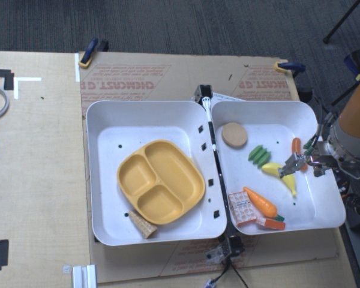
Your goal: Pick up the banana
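**Q:** Where's the banana?

**A:** In the right bin point(324, 212), toward its right side. The banana point(281, 174) lies flat, one end by the green beans point(259, 155), the other angling down toward the bin's middle. A carrot point(261, 202) and a small printed box point(242, 207) sit lower down, apart from it, and a tan disc point(234, 135) rests up near the divider. So the banana has room around most of it, which is why, I judge, I've come in from the right wall and not over the clutter.

**Q:** And the left bin?

**A:** The left bin point(102, 161) carries a yellow tray point(161, 182) with a cracker point(143, 224) at its lower edge. None of that concerns this job.

**Q:** What's your claw doing?

**A:** My claw point(293, 164) is down low, right at the banana's middle, with my wrist and orange band off by the bin's right wall. A dark fingertip sits against the fruit's upper edge, beside a small orange-red piece point(296, 146).

**Q:** Spread or clamped?

**A:** I can't tell. The metal parts blur into the banana at this angle, and I won't claim I have it. The fruit looks to be lying on the floor, not lifted.

**Q:** The risk?

**A:** It's curved and smooth; a pinch off-centre could roll it out.
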`<control>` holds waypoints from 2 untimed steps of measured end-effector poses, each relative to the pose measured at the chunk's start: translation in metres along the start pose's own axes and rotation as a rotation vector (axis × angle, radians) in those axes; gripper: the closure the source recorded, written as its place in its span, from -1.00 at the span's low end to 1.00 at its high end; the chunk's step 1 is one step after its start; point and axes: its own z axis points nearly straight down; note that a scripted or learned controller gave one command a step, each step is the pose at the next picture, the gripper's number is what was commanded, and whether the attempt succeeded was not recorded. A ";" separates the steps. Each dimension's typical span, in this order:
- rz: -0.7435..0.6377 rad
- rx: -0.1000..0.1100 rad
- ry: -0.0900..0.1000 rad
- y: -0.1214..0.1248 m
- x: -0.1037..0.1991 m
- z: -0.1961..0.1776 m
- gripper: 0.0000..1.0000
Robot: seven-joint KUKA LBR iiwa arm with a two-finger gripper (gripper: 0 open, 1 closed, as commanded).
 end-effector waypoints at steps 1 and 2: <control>-0.213 -0.002 0.000 0.002 0.002 0.105 -1.00; -0.215 -0.001 0.000 0.059 0.019 0.104 -1.00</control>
